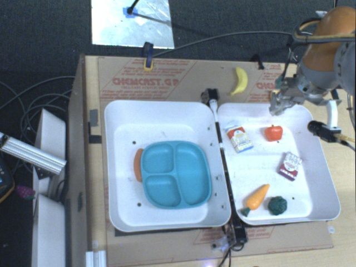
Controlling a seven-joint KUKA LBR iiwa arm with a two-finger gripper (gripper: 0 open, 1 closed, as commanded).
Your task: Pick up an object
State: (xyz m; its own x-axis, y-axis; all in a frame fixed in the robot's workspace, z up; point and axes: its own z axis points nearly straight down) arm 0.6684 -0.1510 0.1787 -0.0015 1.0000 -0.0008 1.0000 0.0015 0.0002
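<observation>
The gripper (276,108) hangs at the frame's upper right, above the right bin's (321,166) far edge; whether its fingers are parted I cannot tell; the tomato (273,132) just below looks light, smooth, rounded; grasp across its middle.

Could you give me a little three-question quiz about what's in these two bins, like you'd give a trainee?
1. True or false: the blue tray lies in the right bin.
2. Which thing lies outside both bins, on the cardboard? A) carrot B) banana C) tomato
3. Fill in: the gripper hangs over the ____ bin's far edge.

Key
1. False: the tray fills the left bin, with an orange sausage beside it.
2. B.
3. Right; it is near the tomato, and nothing shows between its fingers.
</observation>
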